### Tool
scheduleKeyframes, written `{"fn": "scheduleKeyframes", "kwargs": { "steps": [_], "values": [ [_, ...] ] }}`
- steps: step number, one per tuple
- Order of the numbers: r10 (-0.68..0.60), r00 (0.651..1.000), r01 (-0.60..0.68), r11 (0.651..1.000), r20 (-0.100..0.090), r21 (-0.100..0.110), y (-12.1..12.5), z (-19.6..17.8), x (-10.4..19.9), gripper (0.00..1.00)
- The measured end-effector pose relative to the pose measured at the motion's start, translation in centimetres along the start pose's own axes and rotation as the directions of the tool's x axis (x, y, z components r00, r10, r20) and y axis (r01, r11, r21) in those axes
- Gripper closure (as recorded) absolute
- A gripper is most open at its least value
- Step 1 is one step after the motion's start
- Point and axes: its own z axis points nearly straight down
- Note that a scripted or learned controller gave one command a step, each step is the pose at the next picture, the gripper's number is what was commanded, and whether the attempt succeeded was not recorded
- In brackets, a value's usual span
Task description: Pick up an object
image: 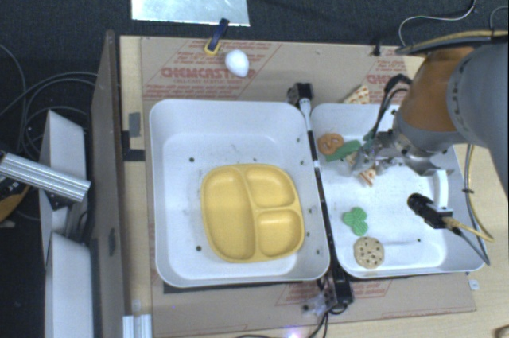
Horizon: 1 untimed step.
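Approach step, judging by the pose: reaching down with the pincer (pixel 370 159) into the right shallow white plastic bin (pixel 409 245). Cannot tell whether wide or narrow; nothing seen gripped. Just beside the pincer, on the view's left, a flat green leaf-like piece (pixel 340 154); next to that, farther left, a round orange-brown biscuit (pixel 330 143). Just below the pincer in the view, a small striped wafer bit (pixel 367 178). Well below, a green lobed toy (pixel 355 219) and a speckled tan cookie (pixel 368 251). Next, probably: settle on the nearest piece, centre over it, lower, close, lift straight.
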Motion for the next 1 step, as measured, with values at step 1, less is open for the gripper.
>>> {"fn": "scheduleKeyframes", "kwargs": {
  "steps": [1],
  "values": [
    [-0.007,1.000,0.007,1.000,-0.002,-0.001,-3.57,-10.12,8.11,1.00]
  ]
}}
